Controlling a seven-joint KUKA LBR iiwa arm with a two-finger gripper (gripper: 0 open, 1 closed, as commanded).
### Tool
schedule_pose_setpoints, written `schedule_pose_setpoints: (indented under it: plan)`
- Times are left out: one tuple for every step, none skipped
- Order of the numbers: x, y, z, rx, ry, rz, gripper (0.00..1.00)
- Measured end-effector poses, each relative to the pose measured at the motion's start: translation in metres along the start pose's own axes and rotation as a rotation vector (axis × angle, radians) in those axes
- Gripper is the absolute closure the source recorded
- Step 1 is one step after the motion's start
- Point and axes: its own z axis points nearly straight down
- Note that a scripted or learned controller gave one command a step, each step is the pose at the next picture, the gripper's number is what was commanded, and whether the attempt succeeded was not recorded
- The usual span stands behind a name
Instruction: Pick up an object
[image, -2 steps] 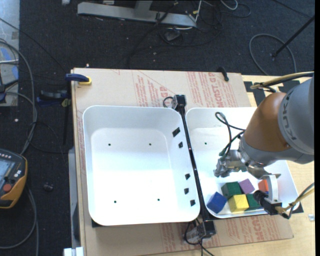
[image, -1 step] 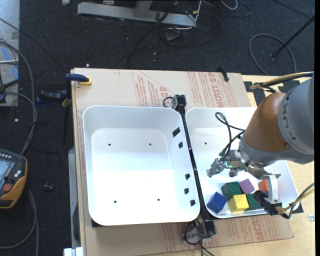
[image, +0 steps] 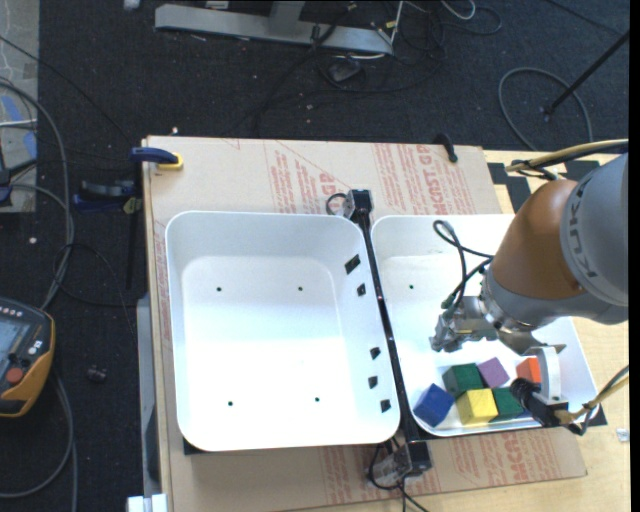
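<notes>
The blocks lay clustered in the near corner of the right bin (image: 420, 240): a blue block (image: 434, 404) at the left, a yellow block (image: 478, 404) beside it, a dark green block (image: 465, 378) just behind those two, a purple block (image: 493, 372) to its right, another green block (image: 507, 402) next to the yellow one, and an orange block (image: 529, 371) at the far right, partly hidden by a white piece near the bin wall. They sat close together, several of them touching.

My hand (image: 452, 333) hung over the right bin just behind the cluster, near the dark green block. I could not tell from this angle how it was set, and I saw no block in it. My wrist and the orange band (image: 535, 240) rose to the right above it, with a black cable (image: 455, 250) looping beside the arm.

The left bin (image: 180, 300) sat touching the right one along a black divider (image: 378, 300) with clips. Both bins rested on a cardboard-covered worktop (image: 260, 170). A blue clamp (image: 155, 156) gripped the worktop's far left corner, and cables trailed over the dark floor (image: 80, 100) around it.
</notes>
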Motion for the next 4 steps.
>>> schedule_pose_setpoints:
  plan:
    - [0.000, 0.000, 0.000, 0.000, 0.000, 0.000, 0.00]
    - [0.000, 0.000, -0.010, 0.000, 0.000, 0.000, 1.00]
    - [0.000, 0.000, -0.009, 0.000, 0.000, 0.001, 0.00]
    - [0.039, -0.017, -0.099, -0.007, 0.001, -0.005, 0.00]
